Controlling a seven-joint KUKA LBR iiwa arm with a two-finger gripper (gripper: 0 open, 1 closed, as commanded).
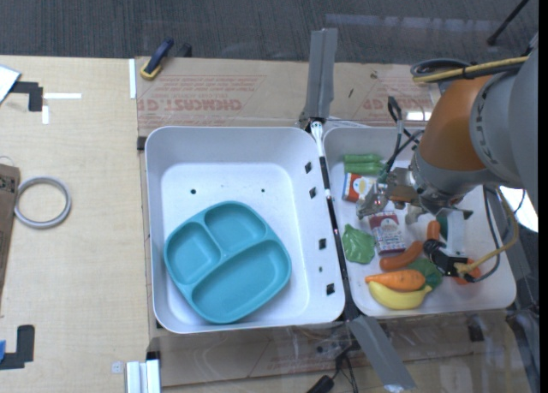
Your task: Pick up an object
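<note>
The right bin (497,295) holds several toy foods: a green piece (363,163) at the back, a small red and white carton (354,186), a red and white packet (388,231), a green leaf (359,244), a brown sausage (402,256), an orange carrot (396,280) and a yellow banana (399,298). My gripper (377,200) hangs low over the bin's middle, just right of the carton and above the packet. Its tip is small and partly lost against the clutter. The arm's body hides the bin's right side.
A blue divided plate (227,260) lies in the left bin (158,211). A roll of tape (40,201) rests on the bench at far left. A grey divider post (321,74) stands behind the two bins. Cables (479,259) trail from the wrist over the right bin.
</note>
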